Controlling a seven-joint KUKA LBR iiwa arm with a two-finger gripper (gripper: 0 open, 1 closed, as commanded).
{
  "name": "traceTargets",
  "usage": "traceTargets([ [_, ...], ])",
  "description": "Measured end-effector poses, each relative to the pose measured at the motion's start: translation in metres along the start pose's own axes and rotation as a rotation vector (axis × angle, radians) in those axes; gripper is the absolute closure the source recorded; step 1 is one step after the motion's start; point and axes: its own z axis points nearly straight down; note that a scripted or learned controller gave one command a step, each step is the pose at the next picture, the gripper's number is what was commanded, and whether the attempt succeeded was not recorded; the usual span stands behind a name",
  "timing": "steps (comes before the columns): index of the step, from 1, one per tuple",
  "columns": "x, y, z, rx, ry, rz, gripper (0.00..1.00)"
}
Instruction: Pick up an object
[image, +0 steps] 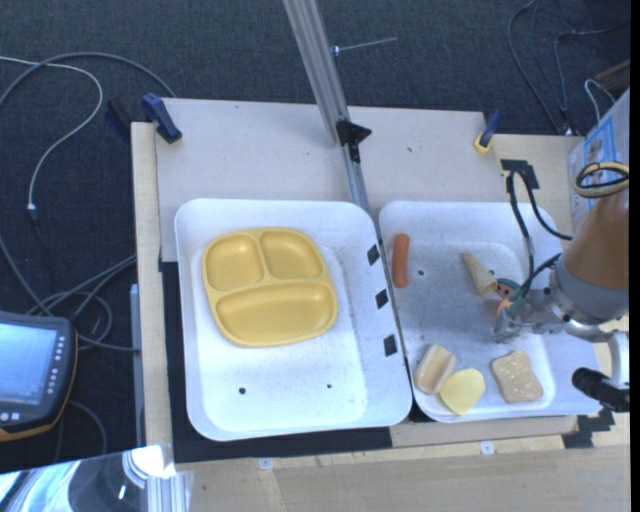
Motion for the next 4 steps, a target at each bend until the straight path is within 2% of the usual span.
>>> traceTargets([
  [1,0.001,0.012,-0.057,-0.007,-0.004,-0.001,1.00],
  [2,0.004,0.013,-0.101,-0.006,-0.004,-0.001,1.00],
  [3,0.002,0.014,-0.166,-0.009,-0.006,-0.001,1.00],
  [4,0.046,0.029,-0.152,0.002,0.000,-0.004,1.00],
])
